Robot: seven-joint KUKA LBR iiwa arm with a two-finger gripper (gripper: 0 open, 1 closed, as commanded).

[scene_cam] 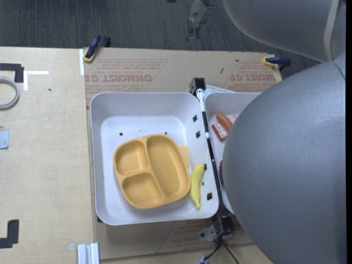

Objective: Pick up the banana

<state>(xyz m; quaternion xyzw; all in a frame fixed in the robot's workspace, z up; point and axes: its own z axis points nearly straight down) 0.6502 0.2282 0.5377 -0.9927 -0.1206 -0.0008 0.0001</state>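
Banana [197,186] lying flat in the left bin [104,164], just beside the yellow divided plate [151,171] on its right, squeezed between the plate's rim and the bin wall, stem end toward the plate's upper corner. Probably light, smooth-skinned and curved, firm enough for a modest squeeze but liable to roll or slip; best taken across the thick middle, little room either side. Grey arm [291,164] looming large well right of the plate, over the other bin; grip state impossible to tell.

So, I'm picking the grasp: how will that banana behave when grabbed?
The banana looks stiff and curved, so it may pivot between fingers. Its smooth skin could slip. It lies wedged between the yellow divided plate and the bin wall, so approach room seems tight.
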